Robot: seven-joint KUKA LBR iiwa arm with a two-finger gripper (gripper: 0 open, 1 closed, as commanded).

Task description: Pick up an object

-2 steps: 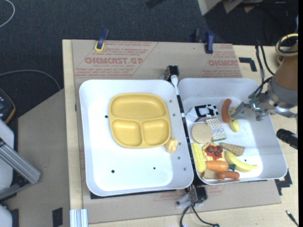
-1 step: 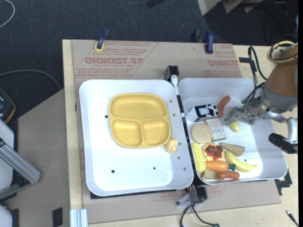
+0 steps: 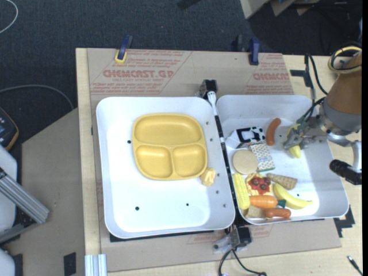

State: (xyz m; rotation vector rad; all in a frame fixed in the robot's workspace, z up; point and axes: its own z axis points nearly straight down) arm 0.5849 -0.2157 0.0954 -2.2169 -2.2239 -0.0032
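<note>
Camera view, looking down at a slant on a brown surface [image 3: 172, 68] bearing two shallow white bins. The left bin [image 3: 115, 200] holds a yellow divided plate [image 3: 169, 145], with a small pale yellow piece [image 3: 208, 177] touching its lower right corner. The right bin [image 3: 328, 194] holds toy food heaped at its lower left: a corn cob [image 3: 241, 191], a carrot [image 3: 263, 201], a banana [image 3: 292, 197], a round tan cookie [image 3: 245, 162] and a sausage [image 3: 273, 131] farther up.

The gripper [image 3: 296, 140] sits low in the upper right of the right bin, over a small yellow object [image 3: 295, 151]. Whether the jaws are released or clenched cannot be told.

Judgement: the grasp should centre on that lone yellow piece, well apart from the heap, close squarely, then lift straight up clear of the bin wall.

Red lettering on the surface reads "CHEMCAST GP", repeated and partly covered.
</note>
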